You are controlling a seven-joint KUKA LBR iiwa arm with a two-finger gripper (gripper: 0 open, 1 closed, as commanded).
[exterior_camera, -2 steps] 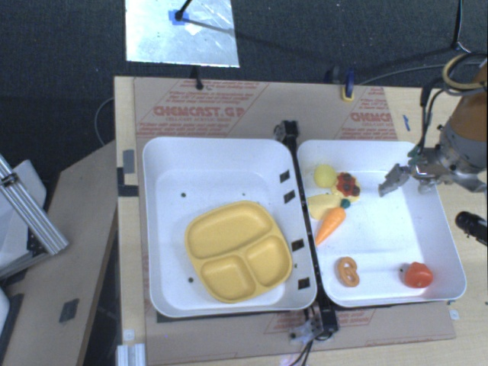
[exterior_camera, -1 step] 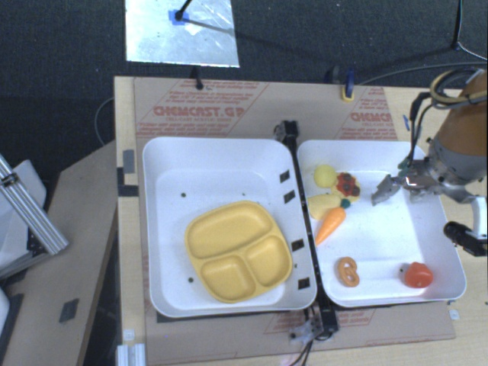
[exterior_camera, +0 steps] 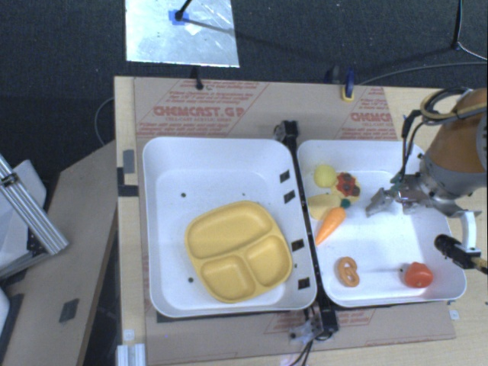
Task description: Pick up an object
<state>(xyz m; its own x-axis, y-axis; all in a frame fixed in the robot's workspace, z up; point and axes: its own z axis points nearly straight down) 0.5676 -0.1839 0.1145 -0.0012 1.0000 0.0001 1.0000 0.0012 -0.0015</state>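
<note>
In the right bin (exterior_camera: pixel 438 239) lie an orange carrot (exterior_camera: pixel 330 223), a pale yellow fruit (exterior_camera: pixel 325 176), a small red and dark toy (exterior_camera: pixel 348 184), a brown pretzel-shaped piece (exterior_camera: pixel 347 271) and a red tomato-like piece (exterior_camera: pixel 418 275). My gripper (exterior_camera: pixel 390 205) hangs over the upper middle of this bin, right of the carrot and the small red toy. It is open, with only white bin floor between its fingers. It touches none of the objects.
The left bin (exterior_camera: pixel 164 204) holds a yellow divided plate (exterior_camera: pixel 238 248). A black hinge strip (exterior_camera: pixel 299 204) runs between the bins. The grey and orange arm (exterior_camera: pixel 457 151) comes in over the right bin's far right edge, with a black part (exterior_camera: pixel 457 252) near the tomato.
</note>
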